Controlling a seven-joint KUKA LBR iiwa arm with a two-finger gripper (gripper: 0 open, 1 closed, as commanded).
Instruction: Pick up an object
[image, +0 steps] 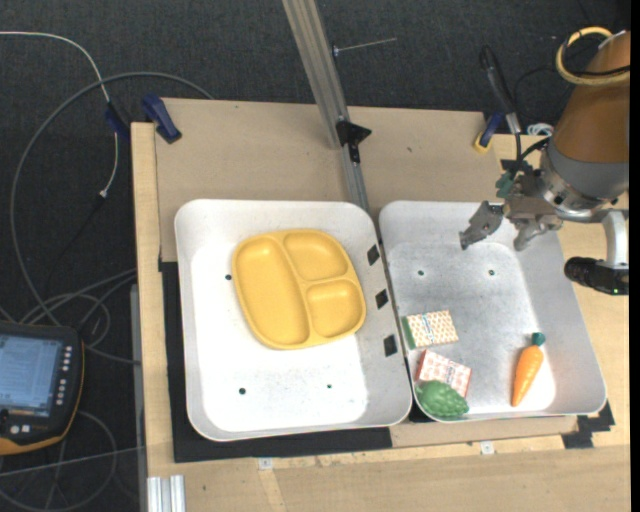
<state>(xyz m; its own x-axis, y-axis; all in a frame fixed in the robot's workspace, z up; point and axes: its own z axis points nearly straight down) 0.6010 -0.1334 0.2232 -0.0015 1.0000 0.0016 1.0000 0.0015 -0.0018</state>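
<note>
**Jaws hanging spread over the right bin, objects lying below**

The arm, grey with an orange band, is reaching in from the right, and its gripper is hovering over the upper part of the right bin. The jaws are standing spread apart with nothing between them.

The right bin is showing a matt, faintly speckled white floor with rounded corners. Along its lower edge four objects are lying: a smooth orange carrot with a small green top, tapering toward the bin's lower rim; a lumpy green vegetable, possibly a lettuce or broccoli toy, pressing into the bottom left corner; a flat patterned packet in pale colours; and a red-and-white packet touching the green vegetable. Any printing on the packets is too small to read.

The left bin is carrying a glossy yellow tray with three moulded compartments and rounded edges, sitting tilted.

Both bins are resting on a tan, board-like worktop, with a metal rail running between them.
</note>
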